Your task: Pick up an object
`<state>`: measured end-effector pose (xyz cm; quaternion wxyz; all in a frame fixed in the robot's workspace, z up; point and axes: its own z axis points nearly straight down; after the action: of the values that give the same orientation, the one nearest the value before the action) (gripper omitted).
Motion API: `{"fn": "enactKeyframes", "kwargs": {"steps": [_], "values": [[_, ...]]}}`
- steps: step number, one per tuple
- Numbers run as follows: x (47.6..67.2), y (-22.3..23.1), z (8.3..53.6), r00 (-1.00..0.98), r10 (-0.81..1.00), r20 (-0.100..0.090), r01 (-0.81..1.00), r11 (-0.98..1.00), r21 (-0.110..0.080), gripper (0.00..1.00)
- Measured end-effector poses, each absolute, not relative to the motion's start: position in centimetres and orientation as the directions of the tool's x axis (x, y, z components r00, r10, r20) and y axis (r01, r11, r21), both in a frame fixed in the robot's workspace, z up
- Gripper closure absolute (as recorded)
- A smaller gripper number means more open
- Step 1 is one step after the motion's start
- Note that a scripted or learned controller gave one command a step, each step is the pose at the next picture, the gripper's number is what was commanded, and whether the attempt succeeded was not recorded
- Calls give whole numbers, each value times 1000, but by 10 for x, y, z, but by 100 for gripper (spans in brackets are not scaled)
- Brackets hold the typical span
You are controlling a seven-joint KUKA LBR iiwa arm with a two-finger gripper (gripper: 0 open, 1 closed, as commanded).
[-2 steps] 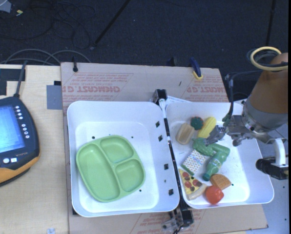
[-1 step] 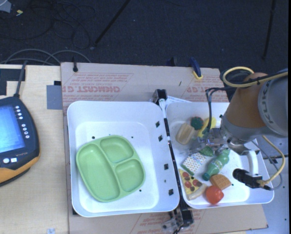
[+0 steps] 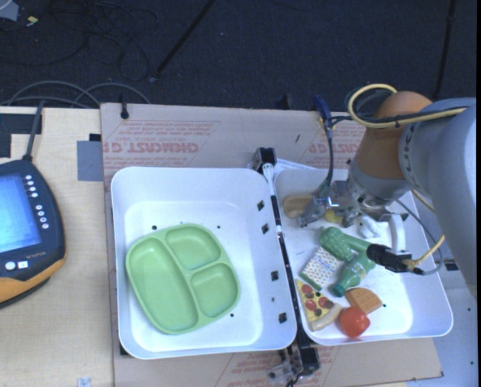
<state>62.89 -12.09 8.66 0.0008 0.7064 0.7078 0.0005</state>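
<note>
Currently the gripper (image 3: pixel 331 208) hangs low in the right bin (image 3: pixel 434 317); finger state cannot be determined. Just below it lies a green toy bottle (image 3: pixel 349 248), with a red tomato (image 3: pixel 353 322) farther below.

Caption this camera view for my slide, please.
Arm's pincer low over toy food in right bin; green plate in left bin.

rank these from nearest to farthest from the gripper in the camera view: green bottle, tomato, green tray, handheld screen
Measured from the gripper in the right bin:
1. green bottle, just below it in that bin.
2. tomato, at that bin's near edge.
3. green tray, in the left bin.
4. handheld screen, off the bins at far left.
</note>
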Motion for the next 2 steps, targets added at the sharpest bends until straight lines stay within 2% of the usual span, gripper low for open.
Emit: {"fn": "enactKeyframes", "kwargs": {"steps": [1, 2], "values": [[583, -86, 87, -1, 1000, 2, 1000, 1, -5, 0], [584, -89, 97, 4, 1000, 0, 1000, -4, -5, 100]]}}
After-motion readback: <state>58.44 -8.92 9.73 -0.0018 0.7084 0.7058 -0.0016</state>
